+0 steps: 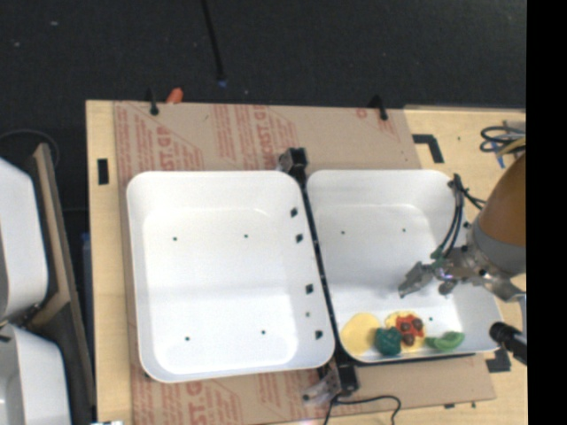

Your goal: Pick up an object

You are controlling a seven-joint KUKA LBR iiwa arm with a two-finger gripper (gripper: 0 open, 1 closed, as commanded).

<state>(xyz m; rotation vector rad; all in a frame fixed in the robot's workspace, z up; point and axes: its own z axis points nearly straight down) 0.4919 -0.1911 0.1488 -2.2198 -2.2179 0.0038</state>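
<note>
Several small objects lie along the front edge of the right bin [372,193]: a pale yellow disc [358,331], a teal lump [387,342], a red and yellow piece [408,326] and a green piece [446,340]. My gripper [428,282] hangs over the right bin's floor, just above and behind this cluster, reaching in from the right. Its fingers stand open with nothing between them. It touches none of the objects.
The left bin [221,193] sits beside the right one, with a black divider clip strip [310,264] between them. Both rest on a cardboard-covered bench [221,131]. Cables [500,140] lie at the far right.
</note>
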